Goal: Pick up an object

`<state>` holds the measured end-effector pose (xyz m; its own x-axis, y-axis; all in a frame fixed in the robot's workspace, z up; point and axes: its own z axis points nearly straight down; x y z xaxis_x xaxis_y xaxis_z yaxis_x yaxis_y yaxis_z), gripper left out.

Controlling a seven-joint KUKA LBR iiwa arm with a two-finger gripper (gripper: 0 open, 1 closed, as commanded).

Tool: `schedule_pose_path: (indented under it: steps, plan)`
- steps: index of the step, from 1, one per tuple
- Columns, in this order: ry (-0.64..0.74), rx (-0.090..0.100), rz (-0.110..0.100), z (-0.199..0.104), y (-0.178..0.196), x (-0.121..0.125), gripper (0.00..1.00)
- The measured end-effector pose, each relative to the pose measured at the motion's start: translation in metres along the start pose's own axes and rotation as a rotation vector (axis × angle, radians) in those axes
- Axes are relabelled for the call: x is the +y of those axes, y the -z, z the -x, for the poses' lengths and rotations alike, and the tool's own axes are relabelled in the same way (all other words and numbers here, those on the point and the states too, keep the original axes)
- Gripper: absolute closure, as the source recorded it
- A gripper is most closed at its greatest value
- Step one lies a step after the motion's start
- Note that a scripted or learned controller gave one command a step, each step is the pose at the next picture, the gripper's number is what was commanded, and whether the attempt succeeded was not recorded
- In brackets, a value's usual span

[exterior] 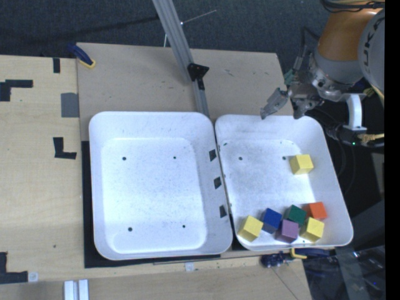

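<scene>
L bin (100,167) is passed over first: no blocks seen on its floor. Next, the R bin (232,167), taken as landmark. Along its near wall a cluster is seen: yellow block (250,228) at the near-left corner, then blue block (272,219), purple block (289,230), green block (296,215), a second yellow cube (314,229), and orange block (317,210), packed so most are touching. Toward the bin's right wall, well apart from the cluster, a lone yellow block (301,164) is sitting. Further right, above the bin's far-right corner, the gripper (284,104) hangs clear of the floor; jaws are seen spread apart w/ nothing between them.

Approach phase, judged. The lone block is prob. the best target: free on all sides. Jaws should be squared to its faces, lowered straight down, closed only once both sides are straddled. Cluster picks risk a finger landing on a neighbour.
</scene>
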<state>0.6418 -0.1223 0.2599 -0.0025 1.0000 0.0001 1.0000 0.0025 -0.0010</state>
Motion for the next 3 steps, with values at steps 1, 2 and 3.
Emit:
schedule_pose_path:
  steps: [1, 2, 3]
  plan:
    - [0.0, -0.001, 0.0, 0.0, 0.0, 0.0, 0.0]
    - [0.0, 0.0, -0.007, -0.005, -0.064, 0.001, 0.0]
    - [-0.001, -0.001, -0.005, -0.004, -0.108, -0.002, 0.0]
